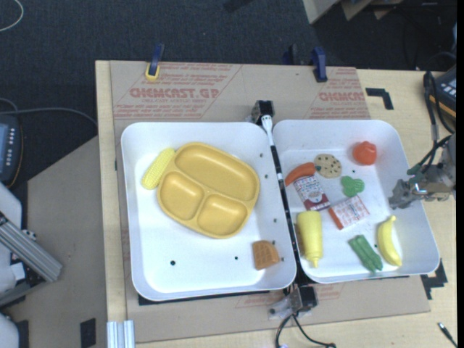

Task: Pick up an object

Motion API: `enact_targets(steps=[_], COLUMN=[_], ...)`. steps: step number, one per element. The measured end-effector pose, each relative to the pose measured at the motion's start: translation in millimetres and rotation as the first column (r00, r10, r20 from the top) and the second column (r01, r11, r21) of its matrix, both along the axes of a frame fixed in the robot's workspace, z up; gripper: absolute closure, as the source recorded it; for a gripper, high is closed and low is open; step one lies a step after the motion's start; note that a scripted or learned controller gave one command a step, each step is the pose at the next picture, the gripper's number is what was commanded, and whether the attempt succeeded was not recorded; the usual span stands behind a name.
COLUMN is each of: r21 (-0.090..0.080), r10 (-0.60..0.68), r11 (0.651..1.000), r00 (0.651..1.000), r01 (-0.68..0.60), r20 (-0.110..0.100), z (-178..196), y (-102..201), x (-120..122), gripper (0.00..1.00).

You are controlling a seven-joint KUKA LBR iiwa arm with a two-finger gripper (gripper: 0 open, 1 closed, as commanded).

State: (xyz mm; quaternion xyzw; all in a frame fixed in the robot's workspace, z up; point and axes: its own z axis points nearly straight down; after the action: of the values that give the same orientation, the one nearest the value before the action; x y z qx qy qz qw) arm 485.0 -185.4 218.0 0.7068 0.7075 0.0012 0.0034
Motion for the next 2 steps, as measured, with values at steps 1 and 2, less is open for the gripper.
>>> enact_targets(steps=[1, 2], r21=[0.003, 0.003], r10=[0.004, 0.005], r11=[1.000, 1.000], r00=[1.000, 1.000], r01=[-0.004, -0.005], r20=[-0.003, -0.003], z=[11, 15], y=[51, 108], x=[19, 45], gripper=[1.00, 1.00])
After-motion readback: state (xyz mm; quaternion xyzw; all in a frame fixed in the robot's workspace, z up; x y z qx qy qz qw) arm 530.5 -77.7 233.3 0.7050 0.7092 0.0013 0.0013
